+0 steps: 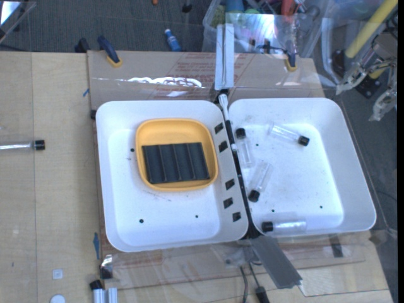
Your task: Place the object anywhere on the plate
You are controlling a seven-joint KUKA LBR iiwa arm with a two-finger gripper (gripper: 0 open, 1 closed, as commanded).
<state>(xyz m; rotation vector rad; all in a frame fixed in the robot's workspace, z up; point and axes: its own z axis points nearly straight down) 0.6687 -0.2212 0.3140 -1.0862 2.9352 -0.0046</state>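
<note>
Vials lay scattered in bin right of yellow plate; plate carried dark ridged insert; jaws' state: cannot tell.

Beyond the far right corner of the right bin: pale metal parts, dark cables and a yellow tube, too blurred for me to call any of them my own arm.

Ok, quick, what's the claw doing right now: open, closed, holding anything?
Claw: cannot be told. The yellow plate sits in the left bin.
</note>
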